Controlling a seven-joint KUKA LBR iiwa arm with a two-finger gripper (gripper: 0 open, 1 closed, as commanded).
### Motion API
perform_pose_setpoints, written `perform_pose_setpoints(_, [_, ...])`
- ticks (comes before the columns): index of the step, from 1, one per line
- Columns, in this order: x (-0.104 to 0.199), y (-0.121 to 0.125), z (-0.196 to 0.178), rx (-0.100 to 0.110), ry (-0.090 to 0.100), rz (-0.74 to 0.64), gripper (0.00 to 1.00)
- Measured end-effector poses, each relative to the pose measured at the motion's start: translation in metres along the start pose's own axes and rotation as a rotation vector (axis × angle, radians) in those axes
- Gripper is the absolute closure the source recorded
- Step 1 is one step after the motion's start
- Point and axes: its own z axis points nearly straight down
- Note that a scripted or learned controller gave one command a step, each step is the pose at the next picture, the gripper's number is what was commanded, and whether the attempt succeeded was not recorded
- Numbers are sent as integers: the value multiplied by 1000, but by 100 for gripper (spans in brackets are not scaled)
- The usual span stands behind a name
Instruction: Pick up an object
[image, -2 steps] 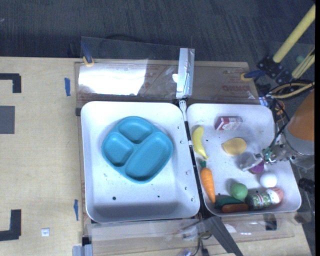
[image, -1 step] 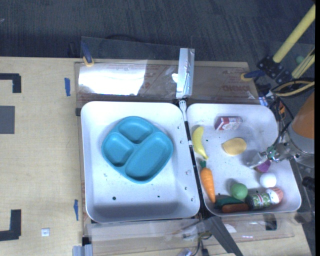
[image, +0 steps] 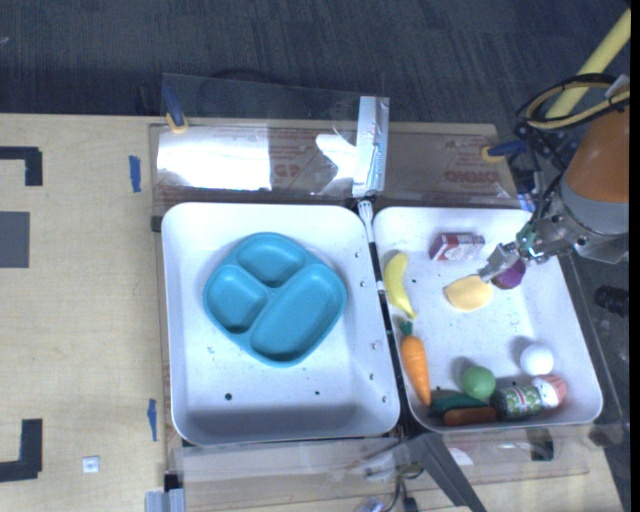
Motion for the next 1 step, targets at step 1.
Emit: perform_pose_setpoints(1, [86, 54, -52, 3, 2, 158, 100])
